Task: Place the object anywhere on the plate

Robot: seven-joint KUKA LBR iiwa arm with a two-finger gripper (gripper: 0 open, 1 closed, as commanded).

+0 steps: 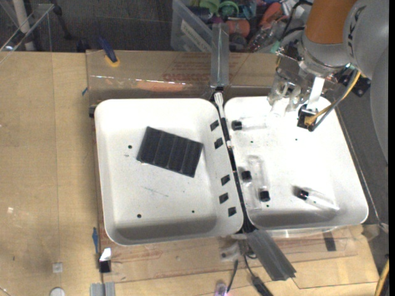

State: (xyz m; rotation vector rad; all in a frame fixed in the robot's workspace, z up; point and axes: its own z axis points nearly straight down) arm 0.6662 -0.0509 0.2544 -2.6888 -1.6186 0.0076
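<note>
- The gripper (285, 96) hangs over the far edge of the right bin (345, 165), below the arm's orange band (330, 8).
- Whether the gripper is apart or together cannot be told; nothing can be seen held in it.
- A black tab on a yellow wire (307, 117) sits just right of the gripper, over the bin's far part.
- The plate (170, 152), a dark ribbed rectangle, lies flat in the left bin (117, 214), a little far of its middle and turned slightly askew.
- Nothing rests on the plate.
- Four small clear pieces with black ends lie in the right bin, all well apart from the plate.
- The far piece (237, 125) is near the bin's far-left corner, left of the gripper and apart from it.
- The mid piece (252, 168) and the near piece (264, 195) lie close to the bin's left wall.
- The right piece (307, 195) lies toward the near-right corner.
- Which piece is the task's object cannot be told.
- A rail with black clips (223, 159) runs between the two bins.
- A clear crate of coloured toys (247, 5) stands at the far side of the bench (43, 165).
</note>
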